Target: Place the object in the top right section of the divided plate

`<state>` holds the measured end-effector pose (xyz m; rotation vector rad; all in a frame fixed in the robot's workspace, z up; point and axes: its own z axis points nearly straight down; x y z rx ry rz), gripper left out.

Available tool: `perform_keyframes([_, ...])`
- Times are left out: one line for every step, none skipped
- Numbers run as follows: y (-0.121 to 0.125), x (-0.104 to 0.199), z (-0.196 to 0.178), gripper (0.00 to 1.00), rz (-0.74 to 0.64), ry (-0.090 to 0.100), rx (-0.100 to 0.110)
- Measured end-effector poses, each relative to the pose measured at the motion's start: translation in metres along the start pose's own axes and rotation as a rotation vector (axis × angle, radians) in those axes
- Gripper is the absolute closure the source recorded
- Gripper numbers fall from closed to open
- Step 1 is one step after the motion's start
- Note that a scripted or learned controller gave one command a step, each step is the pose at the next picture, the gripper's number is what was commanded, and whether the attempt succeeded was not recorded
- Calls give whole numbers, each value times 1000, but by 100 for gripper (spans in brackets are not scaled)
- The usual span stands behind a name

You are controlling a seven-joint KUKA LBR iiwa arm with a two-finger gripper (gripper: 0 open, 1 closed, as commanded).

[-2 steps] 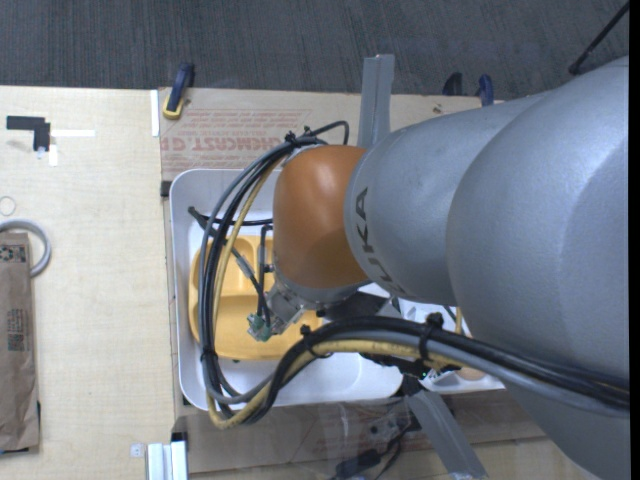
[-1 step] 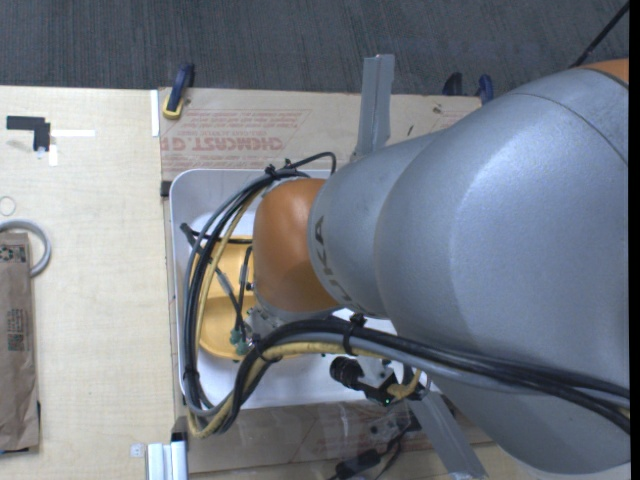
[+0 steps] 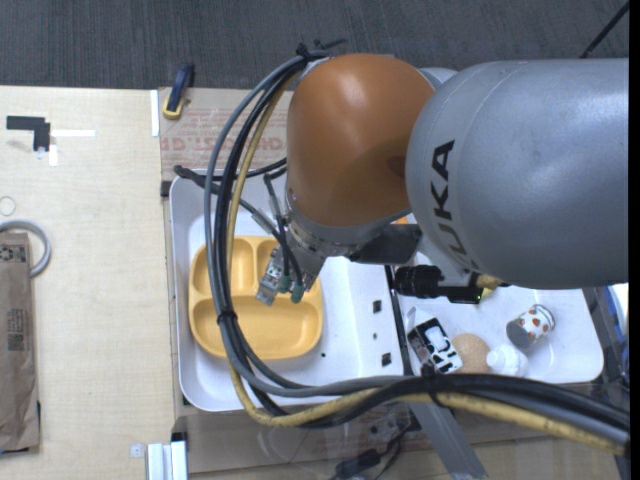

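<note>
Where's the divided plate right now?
The yellow divided plate lies in the left white bin, toward its left wall, partly covered by the arm and cables.

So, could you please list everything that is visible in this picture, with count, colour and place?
divided plate: one, yellow, in the left bin, partly under the arm
left bin: one, white, centre of the bench
right bin: one, white, beside the left bin, mostly hidden by the arm
round tan object: one, tan, in the right bin near its front
small cup-like object: one, white with orange and grey marks, in the right bin on the right
black and white item: one, at the divider between the bins
brown paper bag: one, brown, far left edge
cables: several, black and yellow, looping over the plate
arm: one, grey with orange band
claw: one, over the plate's upper right part
</note>
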<state>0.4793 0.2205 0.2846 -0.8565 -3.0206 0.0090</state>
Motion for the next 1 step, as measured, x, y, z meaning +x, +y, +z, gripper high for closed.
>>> perform_keyframes([19,-73,80,100,-262,0,-1])
